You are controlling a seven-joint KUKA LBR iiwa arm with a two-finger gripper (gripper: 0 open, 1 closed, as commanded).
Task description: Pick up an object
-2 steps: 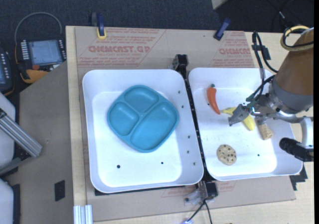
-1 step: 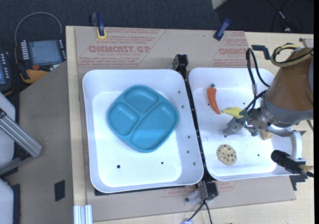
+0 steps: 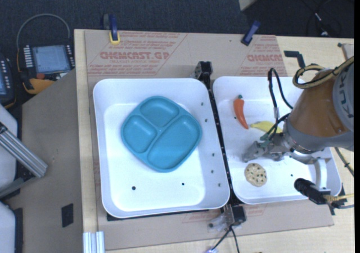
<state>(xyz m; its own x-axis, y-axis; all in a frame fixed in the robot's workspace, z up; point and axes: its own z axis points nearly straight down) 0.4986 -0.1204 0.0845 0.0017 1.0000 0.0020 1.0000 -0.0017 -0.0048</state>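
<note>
You see the gripper (image 3: pixel 254 153) low in the right bin (image 3: pixel 281 193), finger state impossible to tell, just far of the cookie (image 3: pixel 256 175), near the banana (image 3: pixel 263 126) and carrot (image 3: pixel 241 112); blue plate (image 3: pixel 162 132) in left bin (image 3: pixel 112 179).

One fixed camera overhead, slanted down — both bins (image 3: pixel 112 190) framed.

My bins (image 3: pixel 107 150) are glossy white plastic; the blue divided plate (image 3: pixel 161 132) is smooth matt plastic. The cookie (image 3: pixel 256 175) looks rough; my gripper (image 3: pixel 256 152) is dull metal.
</note>
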